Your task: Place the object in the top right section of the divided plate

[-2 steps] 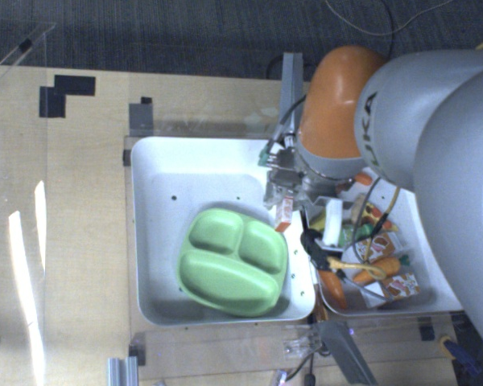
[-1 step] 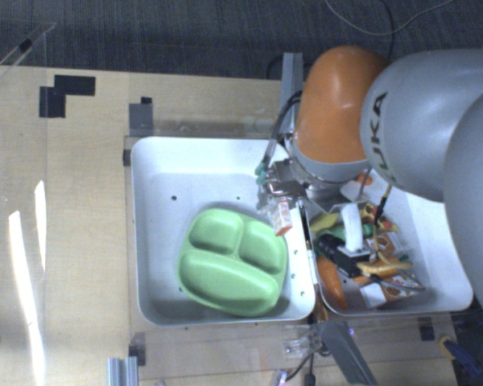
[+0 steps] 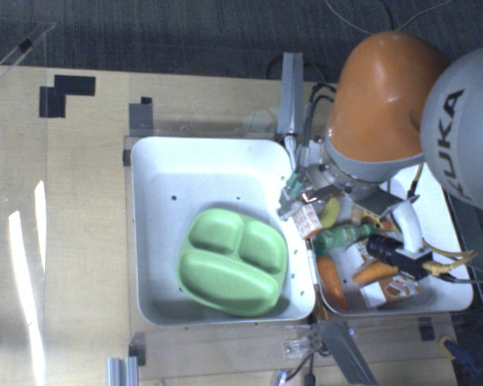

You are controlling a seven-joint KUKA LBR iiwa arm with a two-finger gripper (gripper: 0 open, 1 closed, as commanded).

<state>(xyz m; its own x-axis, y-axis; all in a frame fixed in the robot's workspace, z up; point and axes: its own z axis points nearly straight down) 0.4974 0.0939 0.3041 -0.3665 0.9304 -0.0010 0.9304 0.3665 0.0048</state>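
A green divided plate point(image 3: 233, 261) lies in the left white bin point(image 3: 157, 215), toward its right front. Its two small sections are at the back and its large section is at the front; nothing lies in any of them. My gripper point(image 3: 293, 193) hangs over the wall between the two bins, just beyond the plate's back right corner. A small red-and-white packet point(image 3: 307, 219) sits right below the gripper at the right bin's left edge. Whether the gripper holds the packet is hidden by the wrist.
The right bin point(image 3: 459, 296) holds a green bottle point(image 3: 346, 236), a yellow banana-like piece point(image 3: 330, 211), two orange carrots point(image 3: 332, 280), a white object point(image 3: 409, 227) and a printed packet point(image 3: 398, 288). The arm's orange band covers that bin's back part.
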